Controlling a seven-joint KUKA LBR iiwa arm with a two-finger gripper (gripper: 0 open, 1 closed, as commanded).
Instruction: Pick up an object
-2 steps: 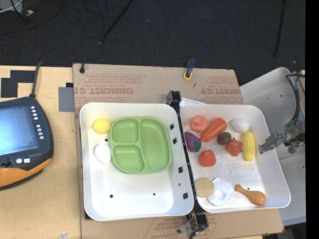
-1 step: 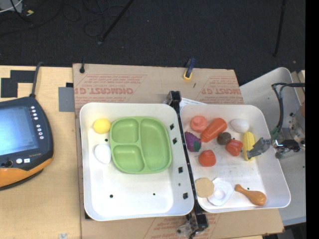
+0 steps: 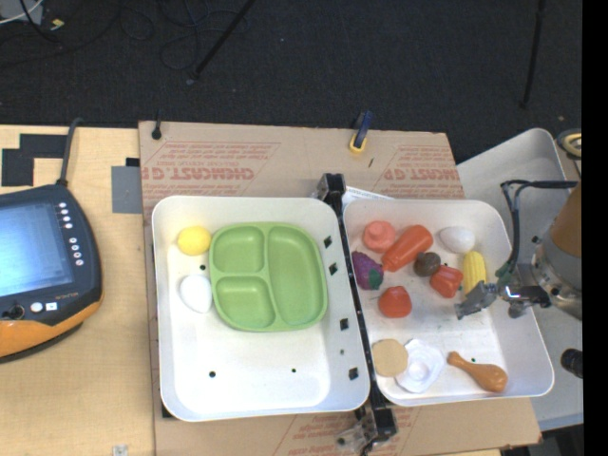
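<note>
Toy foods fill right bin.

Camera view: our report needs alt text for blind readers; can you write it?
A robot claw reaches from the right into the right bin, beside a corn cob among toy foods. The left bin holds a green divided tray, a lemon and a white egg.
</note>
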